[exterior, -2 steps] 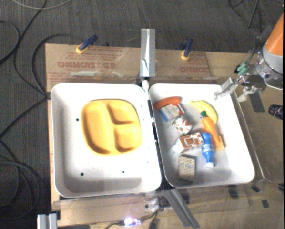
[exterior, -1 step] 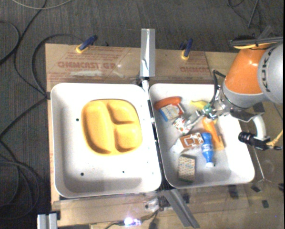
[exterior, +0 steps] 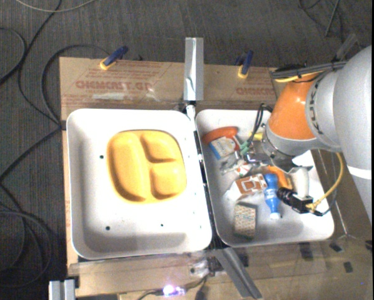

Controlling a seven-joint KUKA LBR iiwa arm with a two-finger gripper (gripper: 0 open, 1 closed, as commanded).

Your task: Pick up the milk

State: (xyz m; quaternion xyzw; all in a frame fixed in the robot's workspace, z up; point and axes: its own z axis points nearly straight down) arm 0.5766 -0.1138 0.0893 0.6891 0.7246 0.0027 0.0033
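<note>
Tool (exterior: pixel 257 161) is down in the right bin (exterior: pixel 312 233), low over the clutter. Can't tell its state, the wrist blocks the view. Nothing visibly held.

Step, as I read it: reach/descend phase, grasp not confirmed.

Milk (exterior: pixel 222 147): best guess is the small blue-and-white carton just left of the tool and slightly up, next to the orange-red item (exterior: pixel 221 132). Label too small to confirm.

Directly below the tool: brown-and-white packet (exterior: pixel 251 184), touching the blue-and-white bottle (exterior: pixel 272 195) on its right. Tan block (exterior: pixel 244 220) further down. The orange tray (exterior: pixel 147 165) sits well left, in the other bin (exterior: pixel 87 224).

Next move probably needs a short shift left to centre on the carton, clear of its neighbour.
</note>
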